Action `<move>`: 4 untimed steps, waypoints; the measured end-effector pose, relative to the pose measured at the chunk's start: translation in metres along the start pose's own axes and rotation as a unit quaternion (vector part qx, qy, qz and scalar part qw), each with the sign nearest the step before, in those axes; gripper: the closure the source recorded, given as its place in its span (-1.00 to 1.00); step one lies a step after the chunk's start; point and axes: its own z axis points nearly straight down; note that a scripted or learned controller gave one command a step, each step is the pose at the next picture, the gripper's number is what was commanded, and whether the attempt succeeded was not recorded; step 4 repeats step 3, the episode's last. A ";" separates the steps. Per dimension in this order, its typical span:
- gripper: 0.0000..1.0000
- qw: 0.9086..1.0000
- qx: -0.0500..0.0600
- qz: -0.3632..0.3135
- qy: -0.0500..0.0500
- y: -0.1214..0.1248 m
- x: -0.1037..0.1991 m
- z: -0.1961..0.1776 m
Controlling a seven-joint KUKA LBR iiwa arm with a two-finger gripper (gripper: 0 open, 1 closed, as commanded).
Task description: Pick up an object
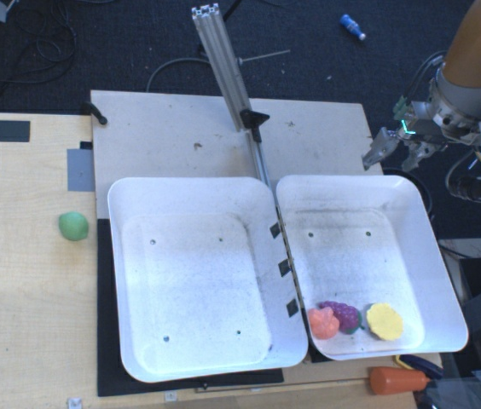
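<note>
My pincer (396,152) hangs open and empty beyond the right bin's (411,196) far rim. Well below it, at the near edge, lie a pink lump (322,322), purple grapes (343,315) and a yellow piece (385,321).

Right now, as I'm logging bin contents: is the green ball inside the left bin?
No, the green ball lies on the wooden bench surface, outside the left bin.

The pincer (391,150) hangs past the right bin's (420,203) far right corner, its fingers spread and empty. In that bin's near end lie a pink lump (323,322), purple grapes (344,315) and a yellow piece (385,321). A green ball (73,226) sits on the surface (19,296), left of the left bin (130,198).
</note>
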 end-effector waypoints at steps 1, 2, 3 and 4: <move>-1.00 1.000 0.000 0.000 0.000 0.000 0.000 0.000; -1.00 1.000 0.002 0.000 0.000 0.004 0.007 0.047; -1.00 1.000 0.002 0.000 0.000 0.005 0.012 0.091; -1.00 1.000 0.002 0.000 0.000 0.005 0.012 0.091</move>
